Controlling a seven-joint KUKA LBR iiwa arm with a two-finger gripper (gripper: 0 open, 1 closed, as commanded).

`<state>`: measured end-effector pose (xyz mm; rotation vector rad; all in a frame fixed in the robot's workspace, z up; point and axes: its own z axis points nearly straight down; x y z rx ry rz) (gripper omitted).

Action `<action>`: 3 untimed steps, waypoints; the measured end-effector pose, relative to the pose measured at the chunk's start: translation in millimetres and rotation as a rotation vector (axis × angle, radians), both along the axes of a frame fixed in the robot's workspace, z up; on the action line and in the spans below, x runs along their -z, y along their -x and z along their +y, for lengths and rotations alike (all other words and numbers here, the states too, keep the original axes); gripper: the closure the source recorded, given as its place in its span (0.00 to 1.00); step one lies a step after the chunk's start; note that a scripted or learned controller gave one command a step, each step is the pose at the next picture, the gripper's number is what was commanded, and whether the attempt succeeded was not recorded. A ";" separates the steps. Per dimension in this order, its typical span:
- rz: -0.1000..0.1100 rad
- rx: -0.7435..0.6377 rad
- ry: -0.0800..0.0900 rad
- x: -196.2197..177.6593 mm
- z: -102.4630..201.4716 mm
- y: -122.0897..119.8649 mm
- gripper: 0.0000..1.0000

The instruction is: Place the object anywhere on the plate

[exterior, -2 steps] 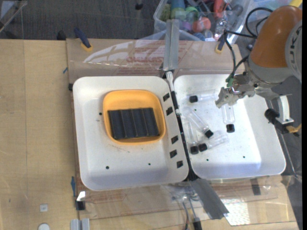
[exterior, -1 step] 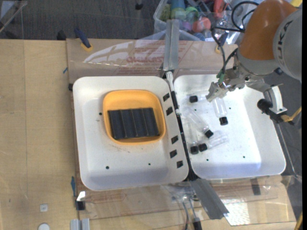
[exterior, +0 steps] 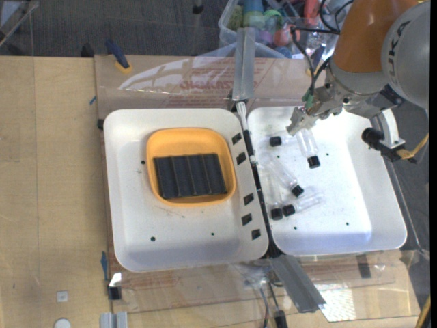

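Over the right bin [exterior: 382, 210], near its back edge, the gripper [exterior: 300, 121] hangs from the grey arm [exterior: 382, 39]; whether it is wide or narrow cannot be told. Below it, several clear tubes with black caps [exterior: 295, 186] lie scattered on that bin's floor. Across the divider, the left bin [exterior: 126, 217] carries an orange plate [exterior: 190, 138] with a dark ribbed block [exterior: 190, 175] resting on it.

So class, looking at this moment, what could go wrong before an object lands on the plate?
1. The clear tubes in the right bin lie close together, so a grab may slip or catch two.
2. The dark block covers most of the orange plate, leaving little bare room.
3. The gripper must cross the divider.
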<state>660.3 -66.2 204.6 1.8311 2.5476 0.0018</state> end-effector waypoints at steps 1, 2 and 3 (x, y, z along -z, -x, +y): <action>0.005 -0.197 -0.002 19.6 13.4 -6.7 1.00; -0.002 -0.420 0.001 -29.9 18.8 -7.6 1.00; -0.002 -0.510 0.002 -68.5 20.2 -4.3 1.00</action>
